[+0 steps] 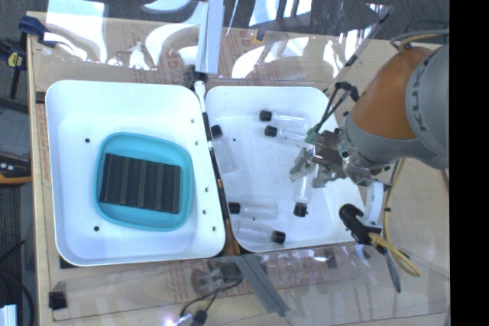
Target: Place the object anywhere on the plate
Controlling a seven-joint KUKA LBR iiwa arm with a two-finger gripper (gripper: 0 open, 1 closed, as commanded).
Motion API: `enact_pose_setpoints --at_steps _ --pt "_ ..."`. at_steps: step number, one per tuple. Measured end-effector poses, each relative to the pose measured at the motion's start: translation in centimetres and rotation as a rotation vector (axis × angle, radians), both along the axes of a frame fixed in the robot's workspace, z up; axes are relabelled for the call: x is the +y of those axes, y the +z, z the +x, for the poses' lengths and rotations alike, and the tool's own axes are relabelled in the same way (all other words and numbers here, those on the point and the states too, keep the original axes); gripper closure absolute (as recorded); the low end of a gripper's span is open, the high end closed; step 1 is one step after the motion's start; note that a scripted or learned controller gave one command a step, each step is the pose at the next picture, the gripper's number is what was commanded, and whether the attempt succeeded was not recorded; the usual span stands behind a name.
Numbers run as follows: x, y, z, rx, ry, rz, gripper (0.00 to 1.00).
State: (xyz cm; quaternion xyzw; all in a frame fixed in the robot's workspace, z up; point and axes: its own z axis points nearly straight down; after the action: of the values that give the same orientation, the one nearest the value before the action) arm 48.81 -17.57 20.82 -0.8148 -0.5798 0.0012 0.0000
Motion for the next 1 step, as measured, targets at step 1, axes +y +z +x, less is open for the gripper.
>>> enact_pose_setpoints --at_steps 1 --pt "10.73 -1.74 1.61 0.003 0.128 0.001 1.0"
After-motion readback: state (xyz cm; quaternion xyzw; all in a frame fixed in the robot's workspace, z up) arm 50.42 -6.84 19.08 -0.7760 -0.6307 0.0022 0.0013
